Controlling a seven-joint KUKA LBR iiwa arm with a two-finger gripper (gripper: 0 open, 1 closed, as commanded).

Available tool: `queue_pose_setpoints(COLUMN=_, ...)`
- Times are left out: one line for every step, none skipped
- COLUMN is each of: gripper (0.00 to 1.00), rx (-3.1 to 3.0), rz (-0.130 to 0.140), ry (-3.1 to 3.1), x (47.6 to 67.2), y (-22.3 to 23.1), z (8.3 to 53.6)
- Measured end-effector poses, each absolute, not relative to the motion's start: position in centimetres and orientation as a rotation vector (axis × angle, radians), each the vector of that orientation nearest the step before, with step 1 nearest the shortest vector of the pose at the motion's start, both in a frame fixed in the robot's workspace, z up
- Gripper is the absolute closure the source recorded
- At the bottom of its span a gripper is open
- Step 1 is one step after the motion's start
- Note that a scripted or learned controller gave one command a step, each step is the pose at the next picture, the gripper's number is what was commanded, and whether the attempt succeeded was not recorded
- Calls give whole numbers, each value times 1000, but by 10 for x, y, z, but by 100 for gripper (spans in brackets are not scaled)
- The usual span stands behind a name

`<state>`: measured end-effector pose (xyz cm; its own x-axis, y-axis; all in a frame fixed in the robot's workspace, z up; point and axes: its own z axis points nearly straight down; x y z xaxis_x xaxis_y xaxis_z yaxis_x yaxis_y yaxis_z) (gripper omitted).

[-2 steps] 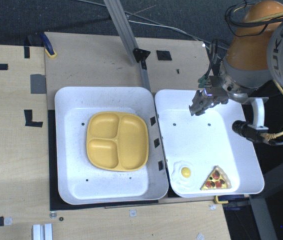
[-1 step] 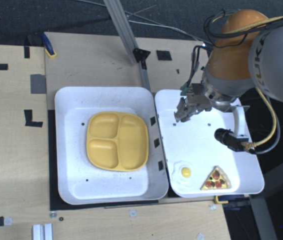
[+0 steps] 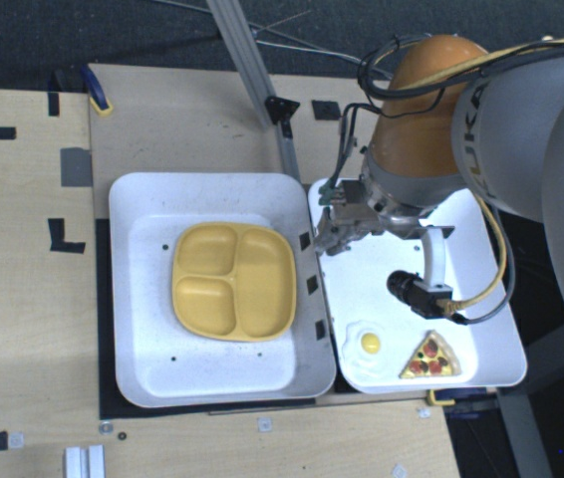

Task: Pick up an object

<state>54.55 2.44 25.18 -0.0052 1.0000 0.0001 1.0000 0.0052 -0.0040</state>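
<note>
Two shallow white bins sit side by side on the worktop [image 3: 23, 267]: the left bin [image 3: 142, 366] carries a yellow divided plate [image 3: 234, 281], and the right bin [image 3: 496, 352] carries a fried egg toy [image 3: 367, 345] and a pizza slice toy [image 3: 430, 358], both near its front edge and just beside each other. The arm [image 3: 431, 118] reaches over the right bin, with the jaws [image 3: 337, 229] positioned at the bin's upper left area, close to the wall shared with the left bin. Whether the jaws are released or clenched cannot be told from this view; no object is visible between them. The likely step in hand is the approach to a target. For a clean pick, select one item and centre the jaws directly above it before descending. The egg and the pizza slice are both flat and low, so the descent probably has to reach the bin floor for the jaws to catch an edge. The two items lie close together, so align the closing direction to avoid nudging the neighbour. The plate is wide, and its rim is the probable grip point. Keep clear of the bin wall during the descent.
</note>
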Motion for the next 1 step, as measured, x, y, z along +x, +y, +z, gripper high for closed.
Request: queue_pose_setpoints(gripper=100, rx=-2212, rz=4, ry=-2227, x=521, y=80, z=248)
